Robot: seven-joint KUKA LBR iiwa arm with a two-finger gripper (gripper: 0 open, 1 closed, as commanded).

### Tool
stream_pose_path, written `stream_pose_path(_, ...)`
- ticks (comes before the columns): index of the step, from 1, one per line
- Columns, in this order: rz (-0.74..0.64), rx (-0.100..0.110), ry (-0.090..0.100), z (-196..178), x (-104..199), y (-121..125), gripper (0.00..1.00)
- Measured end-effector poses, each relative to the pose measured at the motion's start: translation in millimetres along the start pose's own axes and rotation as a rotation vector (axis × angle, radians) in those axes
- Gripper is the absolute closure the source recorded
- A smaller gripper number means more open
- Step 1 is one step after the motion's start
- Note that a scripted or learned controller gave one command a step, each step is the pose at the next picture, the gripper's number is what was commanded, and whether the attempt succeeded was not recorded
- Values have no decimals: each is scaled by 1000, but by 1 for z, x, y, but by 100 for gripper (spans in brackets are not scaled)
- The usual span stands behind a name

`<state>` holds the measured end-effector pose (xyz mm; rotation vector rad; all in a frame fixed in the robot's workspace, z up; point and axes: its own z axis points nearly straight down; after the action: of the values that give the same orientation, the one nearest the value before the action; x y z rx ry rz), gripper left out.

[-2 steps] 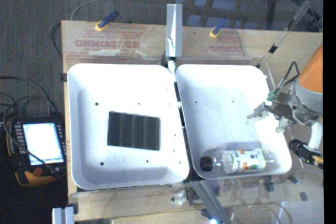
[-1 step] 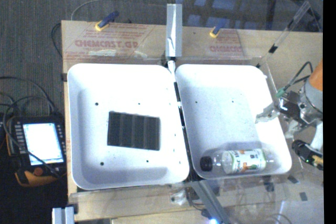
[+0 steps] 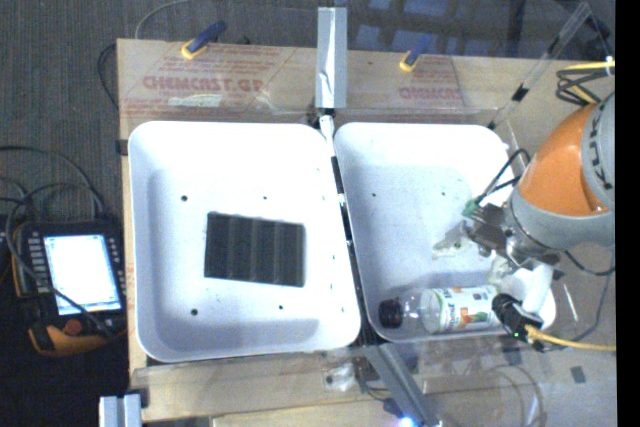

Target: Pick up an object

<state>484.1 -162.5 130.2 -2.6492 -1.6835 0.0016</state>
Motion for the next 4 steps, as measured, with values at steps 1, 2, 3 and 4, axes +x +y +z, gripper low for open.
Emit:
stream_pose_path(1, 203, -2, -4, -109, -29, 13, 0)
stream_pose_path(2, 646, -1, -5, -124, -35, 15, 0)
stream_pose_path(3, 931, 0, -5, -70, -56, 24, 0)
stream_pose_path(4, 882, -1, -2, -93, -55, 25, 0)
